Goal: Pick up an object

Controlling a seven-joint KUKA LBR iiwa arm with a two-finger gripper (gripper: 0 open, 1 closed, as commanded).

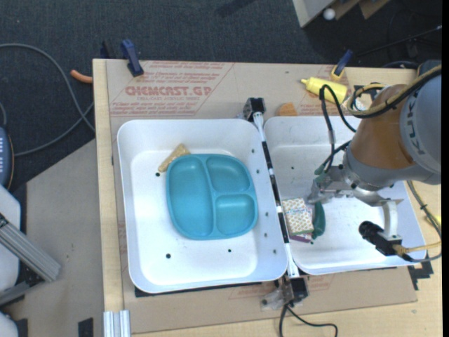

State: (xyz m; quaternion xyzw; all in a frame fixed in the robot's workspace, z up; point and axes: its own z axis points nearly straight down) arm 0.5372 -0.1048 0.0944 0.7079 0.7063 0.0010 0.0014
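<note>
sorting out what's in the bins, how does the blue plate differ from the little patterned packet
The blue plate is far larger than the patterned packet. The plate is one plain colour and moulded into compartments; the packet is pale with small dots and flat. The plate sits mid left bin, well away from the gripper; the packet sits in the right bin against the divider, just beside the gripper. Both lie flat on a bin floor.

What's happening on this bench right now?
A grey and orange robot arm reaches in from the right and has its gripper low over the right bin. Just below it, near that bin's left wall, lie a small patterned packet and a dark green item. Nothing is visibly lifted yet. The left bin holds a blue divided plate with a small tan piece beside its upper left corner.
</note>
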